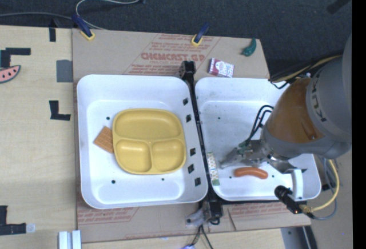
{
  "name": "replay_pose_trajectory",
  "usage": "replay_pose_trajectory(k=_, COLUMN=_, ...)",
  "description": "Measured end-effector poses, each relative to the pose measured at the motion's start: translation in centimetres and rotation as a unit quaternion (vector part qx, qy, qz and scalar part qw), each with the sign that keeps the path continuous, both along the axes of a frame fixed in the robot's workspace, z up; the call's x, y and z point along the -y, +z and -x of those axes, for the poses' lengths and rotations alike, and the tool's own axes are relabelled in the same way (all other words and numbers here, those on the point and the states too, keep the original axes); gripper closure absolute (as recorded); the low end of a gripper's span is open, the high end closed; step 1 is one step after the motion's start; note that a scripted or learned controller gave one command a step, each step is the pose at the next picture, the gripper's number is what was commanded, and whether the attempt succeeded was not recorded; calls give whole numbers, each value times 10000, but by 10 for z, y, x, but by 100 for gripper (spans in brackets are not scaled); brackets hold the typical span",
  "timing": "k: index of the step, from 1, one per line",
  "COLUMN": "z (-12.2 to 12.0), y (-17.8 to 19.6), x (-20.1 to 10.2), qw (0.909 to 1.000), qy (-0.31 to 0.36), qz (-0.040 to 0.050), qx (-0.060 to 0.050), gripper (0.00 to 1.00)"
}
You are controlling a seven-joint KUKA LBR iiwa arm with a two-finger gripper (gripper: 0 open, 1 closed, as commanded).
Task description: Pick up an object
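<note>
The grey arm hangs low over the right bin, its gripper just above an orange sausage-like piece near the bin's near wall. This looks like the approach step, nothing held; whether the gripper is spread or closed I cannot tell. Next, it must descend squarely around the piece.

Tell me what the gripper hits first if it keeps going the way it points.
The gripper points left across the right white bin. It would probably meet the small patterned packet by the bin's left wall first, though depth is unclear.
</note>
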State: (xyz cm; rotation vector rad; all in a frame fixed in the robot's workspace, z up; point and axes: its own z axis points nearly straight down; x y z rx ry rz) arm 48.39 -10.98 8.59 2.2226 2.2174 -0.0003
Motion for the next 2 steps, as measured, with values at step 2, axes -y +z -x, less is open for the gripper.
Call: replay_pose_trajectory(k=2, z=-115, y=1, x=11, qw=10000, qy=20, qz=7, qx=26, gripper=0)
